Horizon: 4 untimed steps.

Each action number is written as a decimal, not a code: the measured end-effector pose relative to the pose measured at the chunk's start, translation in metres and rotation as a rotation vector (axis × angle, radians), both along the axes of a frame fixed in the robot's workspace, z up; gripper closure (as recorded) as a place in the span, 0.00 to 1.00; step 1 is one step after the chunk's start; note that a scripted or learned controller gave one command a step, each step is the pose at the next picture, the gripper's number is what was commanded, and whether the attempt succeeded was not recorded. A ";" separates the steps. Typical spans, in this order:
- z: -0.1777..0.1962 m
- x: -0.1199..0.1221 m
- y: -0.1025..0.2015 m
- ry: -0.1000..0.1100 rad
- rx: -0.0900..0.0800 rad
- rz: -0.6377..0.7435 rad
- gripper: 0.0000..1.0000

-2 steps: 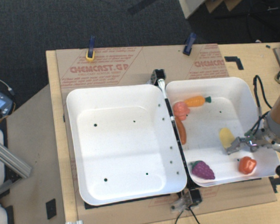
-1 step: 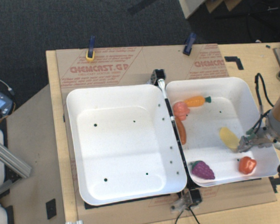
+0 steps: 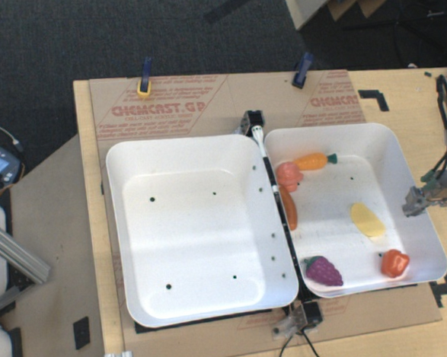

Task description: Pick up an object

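The gripper point(image 3: 417, 201) sits at the right bin's point(image 3: 395, 143) smooth rim; I cannot tell its state. Inside lie a bumpy purple grape bunch point(image 3: 323, 271), a glossy red pepper point(image 3: 395, 263) and a yellow oval lemon point(image 3: 367, 220).

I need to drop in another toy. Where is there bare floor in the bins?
The left bin has bare floor wall to wall. In the right bin, the bare floor lies between carrot, lemon and grapes. The divider side is crowded with the peach and the orange piece below it.

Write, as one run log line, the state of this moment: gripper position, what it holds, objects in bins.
gripper: over right bin's right rim | grasp: none visible | right bin: carrot, grapes, lemon, red pepper
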<state>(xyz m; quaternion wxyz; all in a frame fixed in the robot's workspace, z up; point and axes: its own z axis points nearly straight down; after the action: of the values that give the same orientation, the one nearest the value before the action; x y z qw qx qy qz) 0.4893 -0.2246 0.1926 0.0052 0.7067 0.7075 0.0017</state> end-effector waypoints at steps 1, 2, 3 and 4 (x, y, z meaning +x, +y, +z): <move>-0.110 -0.012 0.031 0.016 0.009 -0.001 1.00; -0.007 -0.008 0.028 0.000 0.001 0.000 1.00; 0.052 -0.009 0.016 0.001 0.000 -0.001 1.00; -0.092 -0.013 0.033 0.022 0.011 -0.001 1.00</move>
<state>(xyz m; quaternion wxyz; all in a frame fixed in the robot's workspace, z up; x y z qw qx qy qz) 0.4764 -0.1918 0.1002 -0.0064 0.7072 0.7070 -0.0022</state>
